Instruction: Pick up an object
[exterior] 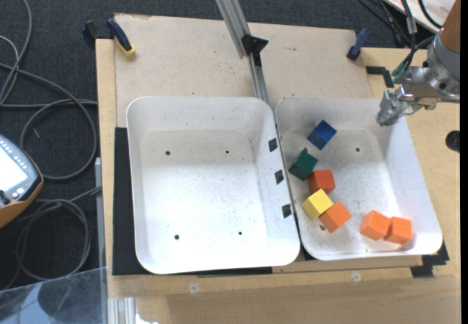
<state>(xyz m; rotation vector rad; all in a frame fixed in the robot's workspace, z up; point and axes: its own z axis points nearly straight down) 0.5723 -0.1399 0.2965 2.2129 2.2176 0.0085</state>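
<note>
While gripper (pixel 389 112) hangs over right bin (pixel 424 191) rim, finger state seemingly unreadable.

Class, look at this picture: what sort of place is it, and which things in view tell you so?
Probably a robotics lab test bench. A grey robot arm reaches over two shallow white plastic bins, small coloured blocks such as the blue cube lie in one, and loose black cables trail across the dark carpet.
</note>
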